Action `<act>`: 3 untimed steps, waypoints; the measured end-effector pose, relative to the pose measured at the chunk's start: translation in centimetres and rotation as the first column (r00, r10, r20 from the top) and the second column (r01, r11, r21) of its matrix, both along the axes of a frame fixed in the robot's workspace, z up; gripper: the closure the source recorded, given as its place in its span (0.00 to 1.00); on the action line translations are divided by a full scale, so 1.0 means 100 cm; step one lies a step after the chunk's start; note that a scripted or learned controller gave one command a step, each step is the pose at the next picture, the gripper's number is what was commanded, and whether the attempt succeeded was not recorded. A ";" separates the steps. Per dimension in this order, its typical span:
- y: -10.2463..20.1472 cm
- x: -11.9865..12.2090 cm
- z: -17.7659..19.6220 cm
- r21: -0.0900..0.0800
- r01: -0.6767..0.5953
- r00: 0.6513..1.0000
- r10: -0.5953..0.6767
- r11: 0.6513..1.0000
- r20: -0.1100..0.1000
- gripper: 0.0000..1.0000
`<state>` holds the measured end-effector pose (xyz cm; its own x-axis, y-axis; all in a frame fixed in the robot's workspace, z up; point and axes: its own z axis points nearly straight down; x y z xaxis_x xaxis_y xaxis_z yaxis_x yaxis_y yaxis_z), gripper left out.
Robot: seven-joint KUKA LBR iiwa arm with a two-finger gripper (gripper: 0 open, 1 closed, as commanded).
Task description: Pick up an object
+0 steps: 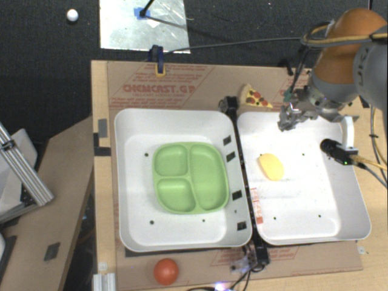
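Camera view: the arm (354,47) enters from the right, and its gripper (288,121) hangs over the far left corner of the right bin (339,214). The gripper is small and dark against the white floor, so whether it is apart or together cannot be told; nothing is seen in its grasp.

The yellow object (271,166), a smooth oblong lump, lies on the floor of the right bin, nearer the viewer than the gripper and slightly to its left, clear of it. Its long axis runs roughly from far-left to near-right, the narrower end toward the far side. It touches no wall.

A toy pizza slice (254,97) lies on the board beyond the bins, left of the gripper and farther back. The left bin (130,162), well to the gripper's left, holds a green divided tray (190,177) with three compartments. A red ball (165,271) sits on the board at the near edge, far from the gripper, to its left.
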<state>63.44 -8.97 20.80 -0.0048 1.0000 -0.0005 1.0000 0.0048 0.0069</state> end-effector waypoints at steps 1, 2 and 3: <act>0.047 -0.005 -0.005 0.001 -0.003 1.000 0.003 1.000 -0.005 1.00; 0.091 -0.013 0.004 0.003 -0.004 1.000 0.004 1.000 -0.006 1.00; 0.135 -0.016 0.011 0.003 -0.005 1.000 0.005 1.000 -0.005 1.00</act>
<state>61.86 4.54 21.91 -0.0095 1.0000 0.0022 1.0000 0.0095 0.0018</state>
